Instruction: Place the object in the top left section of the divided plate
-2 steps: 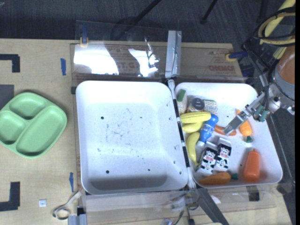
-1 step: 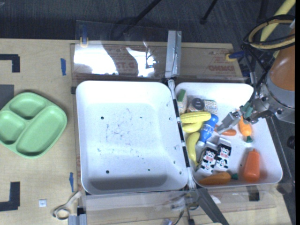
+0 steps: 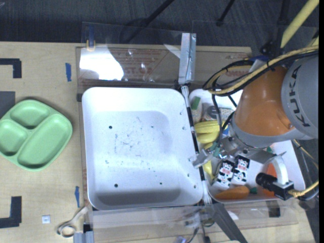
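The green divided plate (image 3: pixel 6 120) lies on the bench at the far left, outside both bins, and its three sections hold nothing. My gripper (image 3: pixel 231 172) hangs low over the right bin (image 3: pixel 277 198), under the orange band of the arm. Right around it lie a yellow banana-like item (image 3: pixel 207 132) and an orange carrot-like item (image 3: pixel 234 192). I see no object lifted clear of the bin. The arm hides much of the right bin's contents.
The left bin (image 3: pixel 91 100) stands between the plate and the right bin. A small green item (image 3: pixel 195 104) lies at the right bin's far left corner. Clear plastic panels (image 3: pixel 131 59) rise behind the bins. Cables (image 3: pixel 228 80) loop over the arm.
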You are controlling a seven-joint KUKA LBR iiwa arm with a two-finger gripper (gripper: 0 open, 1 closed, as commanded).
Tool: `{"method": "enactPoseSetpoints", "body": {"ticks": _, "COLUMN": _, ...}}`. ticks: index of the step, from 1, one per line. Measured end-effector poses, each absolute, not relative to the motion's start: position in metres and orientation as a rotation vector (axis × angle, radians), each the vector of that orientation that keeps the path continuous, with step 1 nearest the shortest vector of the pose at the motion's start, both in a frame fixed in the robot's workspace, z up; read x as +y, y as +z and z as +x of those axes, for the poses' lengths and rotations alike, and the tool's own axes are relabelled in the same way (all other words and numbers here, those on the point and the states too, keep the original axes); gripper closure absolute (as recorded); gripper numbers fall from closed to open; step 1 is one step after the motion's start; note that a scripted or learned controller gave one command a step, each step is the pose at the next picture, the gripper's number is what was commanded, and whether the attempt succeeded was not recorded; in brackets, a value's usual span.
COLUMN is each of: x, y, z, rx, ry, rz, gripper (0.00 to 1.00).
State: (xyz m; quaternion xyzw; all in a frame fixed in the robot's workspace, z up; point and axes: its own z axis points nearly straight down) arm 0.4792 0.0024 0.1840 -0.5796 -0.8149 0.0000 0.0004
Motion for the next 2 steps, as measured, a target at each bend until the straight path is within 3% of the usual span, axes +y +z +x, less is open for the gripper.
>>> {"method": "enactPoseSetpoints", "body": {"ticks": 1, "x": 0.001, "y": 0.194, "z": 0.480, "rx": -2.558, "ry": -0.003, "rz": -1.827, "gripper": 1.00}}
{"method": "enactPoseSetpoints", "body": {"ticks": 2, "x": 0.068, "y": 0.219, "z": 0.479, "rx": -2.590, "ry": -0.001, "rz": -1.780, "gripper": 1.00}}
